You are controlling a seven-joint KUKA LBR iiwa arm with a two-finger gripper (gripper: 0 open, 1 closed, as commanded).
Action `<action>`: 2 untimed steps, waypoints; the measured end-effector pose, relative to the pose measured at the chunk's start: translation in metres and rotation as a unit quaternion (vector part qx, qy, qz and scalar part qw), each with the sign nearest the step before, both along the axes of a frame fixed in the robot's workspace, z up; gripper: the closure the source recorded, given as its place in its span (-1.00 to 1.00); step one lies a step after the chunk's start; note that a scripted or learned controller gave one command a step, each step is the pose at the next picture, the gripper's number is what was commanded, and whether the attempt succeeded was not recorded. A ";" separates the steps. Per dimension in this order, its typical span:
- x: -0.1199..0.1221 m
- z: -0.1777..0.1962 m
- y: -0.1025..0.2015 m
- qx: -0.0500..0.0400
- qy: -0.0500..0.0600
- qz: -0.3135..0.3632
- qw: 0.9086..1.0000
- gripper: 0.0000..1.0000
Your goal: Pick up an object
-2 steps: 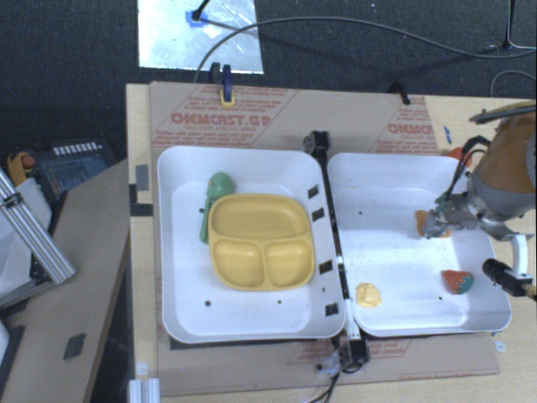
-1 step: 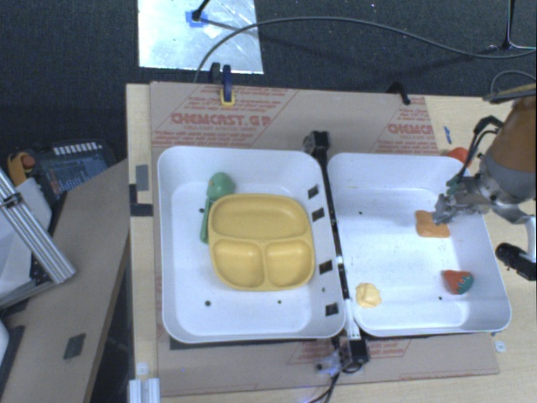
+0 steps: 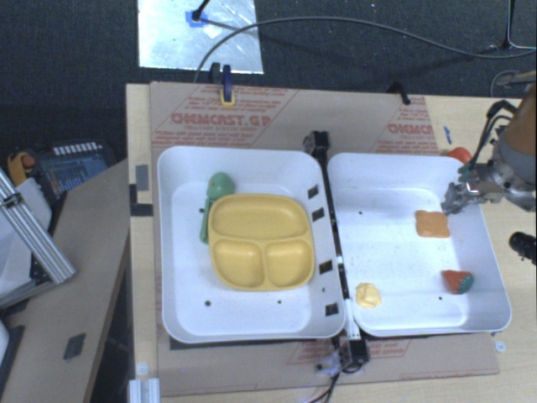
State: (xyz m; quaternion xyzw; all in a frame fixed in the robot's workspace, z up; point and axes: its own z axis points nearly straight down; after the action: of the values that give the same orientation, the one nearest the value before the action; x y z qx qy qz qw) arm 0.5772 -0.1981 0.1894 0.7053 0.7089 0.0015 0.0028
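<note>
In the right bin (image 3: 394,321) lie three small objects: an orange flat piece (image 3: 432,223) near the right wall, a red and green piece (image 3: 458,281) at the lower right, and a pale yellow lump (image 3: 367,294) at the lower left. My gripper (image 3: 456,196) hangs over the right bin's right side, just up and right of the orange piece. Nothing shows between its tips.
The left bin (image 3: 180,309) holds a yellow divided plate (image 3: 258,241) with a green utensil (image 3: 215,193) tucked behind its upper left. A black divider with clips (image 3: 325,217) runs between the bins. Cables and a foil sheet (image 3: 200,22) lie beyond the bench.
</note>
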 end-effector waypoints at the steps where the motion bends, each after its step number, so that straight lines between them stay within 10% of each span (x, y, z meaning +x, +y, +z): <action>1: 0.011 0.050 0.003 0.000 -0.001 0.001 1.000 1.00; 2: 0.003 0.041 0.061 0.001 0.003 0.002 1.000 1.00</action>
State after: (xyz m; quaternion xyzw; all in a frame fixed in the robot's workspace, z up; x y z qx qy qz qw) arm 0.5799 -0.1374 0.2303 0.7042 0.7100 0.0004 -0.0001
